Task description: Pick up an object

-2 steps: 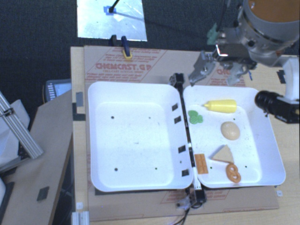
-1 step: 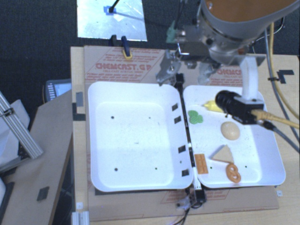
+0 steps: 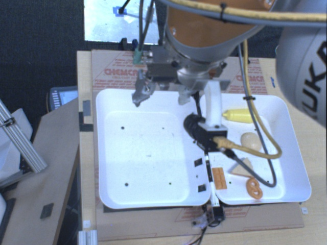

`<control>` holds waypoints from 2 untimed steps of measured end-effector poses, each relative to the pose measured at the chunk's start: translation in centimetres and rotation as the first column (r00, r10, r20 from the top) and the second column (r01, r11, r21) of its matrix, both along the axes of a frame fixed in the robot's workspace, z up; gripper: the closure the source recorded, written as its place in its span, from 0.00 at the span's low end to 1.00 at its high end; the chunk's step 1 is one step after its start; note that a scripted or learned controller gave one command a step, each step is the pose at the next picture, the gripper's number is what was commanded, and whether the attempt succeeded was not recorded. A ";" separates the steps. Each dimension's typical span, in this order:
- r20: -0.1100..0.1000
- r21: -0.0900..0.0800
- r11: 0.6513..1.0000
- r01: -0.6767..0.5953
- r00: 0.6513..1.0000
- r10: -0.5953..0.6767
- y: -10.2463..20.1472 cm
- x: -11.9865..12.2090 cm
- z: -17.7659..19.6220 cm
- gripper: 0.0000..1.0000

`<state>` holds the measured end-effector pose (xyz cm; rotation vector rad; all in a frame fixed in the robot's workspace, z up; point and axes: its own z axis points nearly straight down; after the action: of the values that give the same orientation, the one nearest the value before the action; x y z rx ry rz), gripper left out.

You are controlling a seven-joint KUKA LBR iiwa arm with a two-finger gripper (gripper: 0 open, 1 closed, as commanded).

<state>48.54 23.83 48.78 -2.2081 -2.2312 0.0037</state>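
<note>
The fingers (image 3: 140,97) of the gripper (image 3: 161,97) stand spread apart with nothing between them above the far edge of the left bin (image 3: 110,152), while the yellow object (image 3: 238,116), the pale round piece (image 3: 250,140) and the pretzel (image 3: 253,188) lie well off to their right in the right bin (image 3: 288,152).

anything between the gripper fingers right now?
No. The gripper fingers hang apart above the left bin with nothing between them.

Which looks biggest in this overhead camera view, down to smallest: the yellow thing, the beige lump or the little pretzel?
1. Yellow object, partly hidden behind the white post.
2. Beige lump.
3. Pretzel.
The lump and pretzel look close in size.
</note>
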 end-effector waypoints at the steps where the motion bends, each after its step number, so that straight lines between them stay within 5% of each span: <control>1: 0.006 0.002 1.000 0.006 1.000 -0.006 -0.4 0.1 1.5 1.00; 2: 0.008 0.003 1.000 0.006 1.000 -0.006 -0.4 0.1 4.9 1.00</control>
<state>48.64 23.42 53.71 -2.2171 -2.2271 -0.0089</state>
